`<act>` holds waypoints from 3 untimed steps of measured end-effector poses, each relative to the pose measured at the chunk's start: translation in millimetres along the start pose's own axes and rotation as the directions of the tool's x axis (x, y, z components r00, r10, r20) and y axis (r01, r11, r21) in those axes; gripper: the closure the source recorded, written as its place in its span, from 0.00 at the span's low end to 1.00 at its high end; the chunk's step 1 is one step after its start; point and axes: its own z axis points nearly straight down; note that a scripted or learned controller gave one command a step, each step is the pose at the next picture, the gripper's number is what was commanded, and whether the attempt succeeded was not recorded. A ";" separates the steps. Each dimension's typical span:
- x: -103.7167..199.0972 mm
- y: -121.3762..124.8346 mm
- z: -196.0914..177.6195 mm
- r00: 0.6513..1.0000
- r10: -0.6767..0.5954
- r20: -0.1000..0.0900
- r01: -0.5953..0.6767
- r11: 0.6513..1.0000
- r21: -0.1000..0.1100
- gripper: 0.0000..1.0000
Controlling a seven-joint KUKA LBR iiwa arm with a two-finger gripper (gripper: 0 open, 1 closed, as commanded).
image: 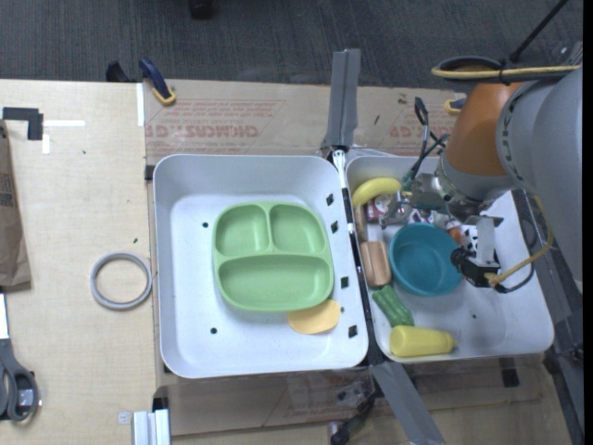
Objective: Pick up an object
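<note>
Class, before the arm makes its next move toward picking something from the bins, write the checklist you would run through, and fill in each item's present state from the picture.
1. Arm over a bin that holds objects: ok. The wrist hangs above the right bin, near the blue bowl.
2. Gripper fingers open or shut: cannot tell, the wrist hides them.
3. Anything already held: cannot tell.
4. Reachable targets lying apart from the arm: ok. The yellow object and green vegetable lie at the bin's near end.
5. Crowding under the wrist: not ok. Banana, bowl and small items sit close together.
6. Left bin: ok. The green divided plate lies flat.
</note>
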 end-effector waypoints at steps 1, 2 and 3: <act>-3.4 -13.8 -0.1 0.998 -0.058 0.000 0.058 0.998 0.000 0.00; -5.8 -17.6 0.1 0.998 0.058 -0.002 -0.058 0.998 0.000 0.00; -2.2 -28.2 0.1 0.986 0.166 0.000 -0.166 0.986 0.001 0.00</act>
